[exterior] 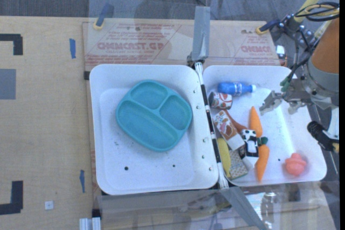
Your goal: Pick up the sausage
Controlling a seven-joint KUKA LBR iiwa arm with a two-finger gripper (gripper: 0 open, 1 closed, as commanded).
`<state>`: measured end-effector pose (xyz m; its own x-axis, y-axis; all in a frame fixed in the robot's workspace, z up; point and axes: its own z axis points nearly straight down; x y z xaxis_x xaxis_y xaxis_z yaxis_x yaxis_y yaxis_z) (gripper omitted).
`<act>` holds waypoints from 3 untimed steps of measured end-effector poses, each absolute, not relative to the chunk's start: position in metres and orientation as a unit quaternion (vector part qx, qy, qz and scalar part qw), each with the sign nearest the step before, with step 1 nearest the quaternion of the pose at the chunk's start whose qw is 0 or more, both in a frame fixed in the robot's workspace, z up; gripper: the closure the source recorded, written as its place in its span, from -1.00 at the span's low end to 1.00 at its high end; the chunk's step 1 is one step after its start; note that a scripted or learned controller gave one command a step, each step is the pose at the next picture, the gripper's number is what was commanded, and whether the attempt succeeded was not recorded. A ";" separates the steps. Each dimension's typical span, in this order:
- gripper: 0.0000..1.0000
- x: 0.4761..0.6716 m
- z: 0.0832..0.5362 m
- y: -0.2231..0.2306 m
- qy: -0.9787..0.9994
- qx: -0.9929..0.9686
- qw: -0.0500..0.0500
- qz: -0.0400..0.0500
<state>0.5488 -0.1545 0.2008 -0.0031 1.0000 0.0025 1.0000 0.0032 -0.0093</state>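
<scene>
The sausage (235, 126) is a short reddish-brown piece lying slantwise near the left side of the right bin (285, 132), partly tucked among other toy foods. The gripper (281, 105) hangs over the upper right part of that bin, to the right of the sausage and above it in the view. Its fingers (268, 104) are spread, with nothing between them. An orange carrot (255, 121) lies between the gripper and the sausage.
A blue bottle (235, 88) and a small can (222, 99) lie at the bin's top left. A second carrot (262, 161), a yellow corn cob (223, 152), a black-and-white toy (249, 143) and a pink item (295, 164) crowd the lower part. The left bin (108, 169) holds a teal divided plate (154, 115).
</scene>
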 end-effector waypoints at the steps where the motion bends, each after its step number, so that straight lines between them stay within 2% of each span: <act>1: -1.00 0.510 0.115 -0.125 -0.732 -0.682 -0.001 -0.001; 2: -1.00 0.569 0.090 -0.102 -0.742 -0.670 -0.009 0.001; 3: 1.00 0.570 0.101 -0.100 -0.741 -0.671 -0.007 -0.002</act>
